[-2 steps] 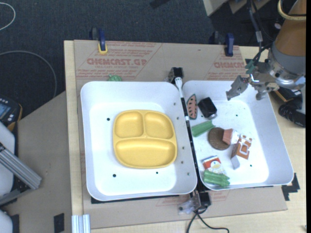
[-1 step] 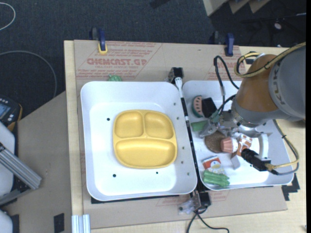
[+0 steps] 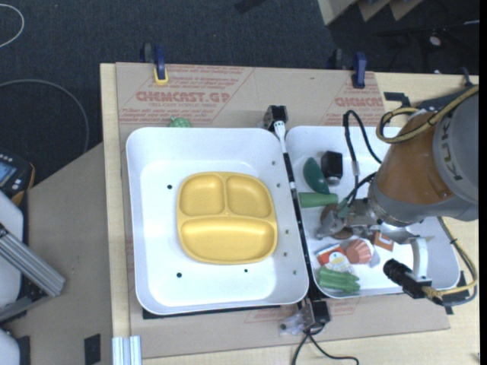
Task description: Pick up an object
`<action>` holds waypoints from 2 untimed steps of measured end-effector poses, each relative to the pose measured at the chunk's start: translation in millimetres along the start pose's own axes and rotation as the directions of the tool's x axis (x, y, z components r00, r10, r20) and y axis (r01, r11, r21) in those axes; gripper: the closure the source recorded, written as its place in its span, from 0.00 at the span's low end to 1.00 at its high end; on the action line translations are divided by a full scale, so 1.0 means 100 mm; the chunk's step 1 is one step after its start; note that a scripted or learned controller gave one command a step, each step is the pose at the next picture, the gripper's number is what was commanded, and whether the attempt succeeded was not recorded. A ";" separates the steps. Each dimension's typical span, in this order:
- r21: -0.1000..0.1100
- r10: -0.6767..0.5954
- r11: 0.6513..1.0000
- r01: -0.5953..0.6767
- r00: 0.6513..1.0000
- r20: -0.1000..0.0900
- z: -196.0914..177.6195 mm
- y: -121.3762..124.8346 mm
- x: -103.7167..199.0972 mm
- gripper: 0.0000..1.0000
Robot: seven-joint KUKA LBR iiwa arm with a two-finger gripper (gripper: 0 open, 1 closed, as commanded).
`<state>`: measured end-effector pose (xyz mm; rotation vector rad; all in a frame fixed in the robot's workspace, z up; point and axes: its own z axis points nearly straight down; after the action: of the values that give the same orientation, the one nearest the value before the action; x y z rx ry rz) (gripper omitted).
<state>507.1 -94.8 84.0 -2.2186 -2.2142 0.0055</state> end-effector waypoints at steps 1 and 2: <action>-0.010 0.000 1.000 0.000 1.000 0.003 -0.11 0.03 -0.01 1.00; -0.023 -0.010 1.000 0.010 1.000 0.000 -1.63 -0.27 0.62 1.00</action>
<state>481.2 -33.6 247.0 -2.2188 -2.2369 -0.0200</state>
